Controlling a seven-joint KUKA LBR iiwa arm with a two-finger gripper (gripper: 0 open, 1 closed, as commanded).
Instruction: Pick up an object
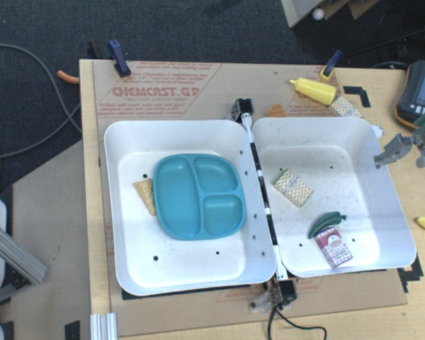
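Green pepper [326,223], curved and glossy, touches a maroon packet [335,248].

Red print reading "CHEMCAST GP" runs across the brown board [156,91] behind the bins.

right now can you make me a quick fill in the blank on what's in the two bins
1. The teal divided plate lies in the ____ bin.
2. The green pepper lies in the ____ bin.
3. The dark red packet lies just ____ the pepper in the view.
4. The gripper sits at the right bin's ____ rim.

Missing words: left; right; below; right
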